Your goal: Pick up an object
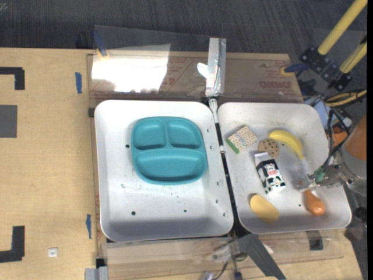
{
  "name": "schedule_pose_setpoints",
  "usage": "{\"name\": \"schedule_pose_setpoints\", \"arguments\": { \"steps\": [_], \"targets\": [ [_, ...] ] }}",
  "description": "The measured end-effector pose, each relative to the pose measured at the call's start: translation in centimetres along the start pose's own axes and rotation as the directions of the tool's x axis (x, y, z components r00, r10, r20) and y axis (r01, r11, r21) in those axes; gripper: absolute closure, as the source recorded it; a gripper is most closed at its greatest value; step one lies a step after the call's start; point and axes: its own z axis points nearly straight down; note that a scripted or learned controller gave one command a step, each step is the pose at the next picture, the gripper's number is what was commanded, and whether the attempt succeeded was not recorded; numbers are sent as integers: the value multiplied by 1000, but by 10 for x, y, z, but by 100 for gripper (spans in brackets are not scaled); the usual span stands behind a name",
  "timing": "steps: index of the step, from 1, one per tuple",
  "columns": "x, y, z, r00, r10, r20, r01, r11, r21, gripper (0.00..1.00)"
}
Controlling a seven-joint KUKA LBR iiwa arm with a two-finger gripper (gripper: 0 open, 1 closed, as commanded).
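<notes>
The arm comes in from the right edge, low over the right bin [335, 156], and only a small part of it shows there, grey with some orange on it. Its pincer [319, 177] is near the right wall of that bin, but it is small and blurred, so I cannot tell how wide it stands or whether it has hold of anything.

Far to the left of the pincer is the left bin [111, 203]. It holds one teal plate [169, 149] with three compartments, lying flat.

In the right bin, going toward the pincer: a small speckled packet [242, 137] with a green edge is up and well to the left of it. Below that and nearer, a round brown cookie [268, 146] touches a black and white box [271, 172]; there is print on the box but it is too small to read. A yellow lemon-like fruit [264, 207] lies below and to the left. A banana [288, 142] lies above and a little to the left. An orange ball-like object [315, 203] lies just below the pincer.

Behind the bins the brown cardboard [256, 77] has red printing, not readable.
</notes>
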Motion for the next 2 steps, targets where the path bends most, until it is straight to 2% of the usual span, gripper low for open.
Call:
{"name": "schedule_pose_setpoints", "arguments": {
  "steps": [1,2],
  "targets": [
    [97,8,-85,988,156,2,-156,988,8,100],
    [142,23,-179,981,-193,1,193,981,9,100]
  ]
}}
